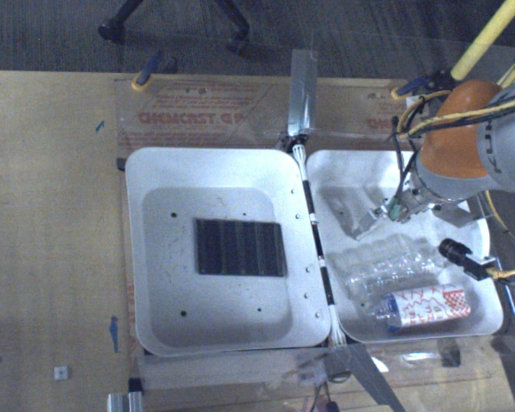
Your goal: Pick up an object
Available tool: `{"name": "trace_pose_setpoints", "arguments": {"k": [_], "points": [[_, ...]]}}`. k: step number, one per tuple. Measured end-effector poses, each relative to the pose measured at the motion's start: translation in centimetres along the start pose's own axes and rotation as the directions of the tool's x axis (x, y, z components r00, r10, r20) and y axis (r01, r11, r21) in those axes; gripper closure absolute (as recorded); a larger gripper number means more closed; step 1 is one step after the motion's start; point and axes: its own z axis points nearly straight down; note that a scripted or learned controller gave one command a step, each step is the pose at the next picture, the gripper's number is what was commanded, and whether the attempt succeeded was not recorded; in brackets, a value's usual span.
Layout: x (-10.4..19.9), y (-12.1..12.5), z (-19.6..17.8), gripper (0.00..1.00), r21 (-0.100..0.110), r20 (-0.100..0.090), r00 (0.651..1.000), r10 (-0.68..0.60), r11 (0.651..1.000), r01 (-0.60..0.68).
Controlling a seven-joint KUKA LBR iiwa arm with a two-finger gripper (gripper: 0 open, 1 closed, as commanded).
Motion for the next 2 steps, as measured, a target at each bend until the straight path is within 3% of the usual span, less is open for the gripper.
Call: {"name": "trace_pose_setpoints", "arguments": {"k": [1,2], "points": [[0.1,-6.1,-3.2,0.00,-0.001,0.000,1.000,0.026,1.000,-0.026],[4.0,0.7,-0.1,0.00,-0.003,0.000,1.000,0.016,1.000,-0.016]]}}
